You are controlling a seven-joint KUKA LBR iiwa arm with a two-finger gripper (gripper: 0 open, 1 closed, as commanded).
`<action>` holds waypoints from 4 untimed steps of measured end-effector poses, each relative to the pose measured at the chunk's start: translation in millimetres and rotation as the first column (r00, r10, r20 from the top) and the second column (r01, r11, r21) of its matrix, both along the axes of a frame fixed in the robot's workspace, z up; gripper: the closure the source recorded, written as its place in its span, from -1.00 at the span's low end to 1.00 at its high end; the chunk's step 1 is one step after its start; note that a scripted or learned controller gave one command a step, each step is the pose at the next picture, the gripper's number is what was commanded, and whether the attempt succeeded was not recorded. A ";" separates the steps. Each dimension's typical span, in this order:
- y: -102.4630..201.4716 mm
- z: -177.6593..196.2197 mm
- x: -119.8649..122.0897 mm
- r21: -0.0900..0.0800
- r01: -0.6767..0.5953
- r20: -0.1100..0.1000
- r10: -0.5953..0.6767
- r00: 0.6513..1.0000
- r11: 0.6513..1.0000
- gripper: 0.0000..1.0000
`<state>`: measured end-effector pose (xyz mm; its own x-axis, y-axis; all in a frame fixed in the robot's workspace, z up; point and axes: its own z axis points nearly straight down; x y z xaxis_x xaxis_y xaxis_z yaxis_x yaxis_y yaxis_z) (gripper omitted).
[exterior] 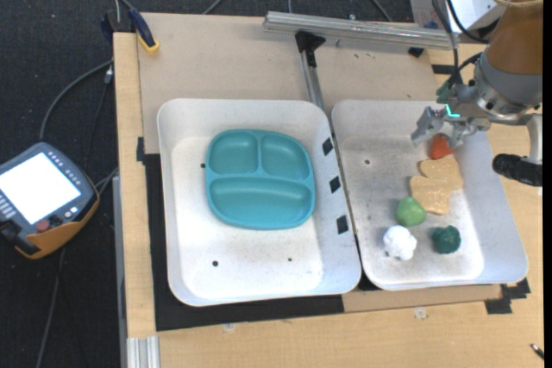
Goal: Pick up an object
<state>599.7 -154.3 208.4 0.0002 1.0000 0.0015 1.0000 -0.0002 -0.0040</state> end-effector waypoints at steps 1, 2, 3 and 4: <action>0.1 1.8 1.1 -0.001 -0.001 0.004 0.001 1.000 1.000 -1.00; 0.2 -41.8 -4.8 0.000 0.000 -0.001 0.000 1.000 1.000 -1.00; -2.9 -85.6 -0.3 0.000 0.000 0.000 0.000 1.000 1.000 -1.00; -2.5 -123.1 0.7 -0.001 0.000 0.004 0.000 1.000 1.000 -1.00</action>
<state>600.4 -156.8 85.3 -0.0003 1.0000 0.0002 1.0000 0.0003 0.0000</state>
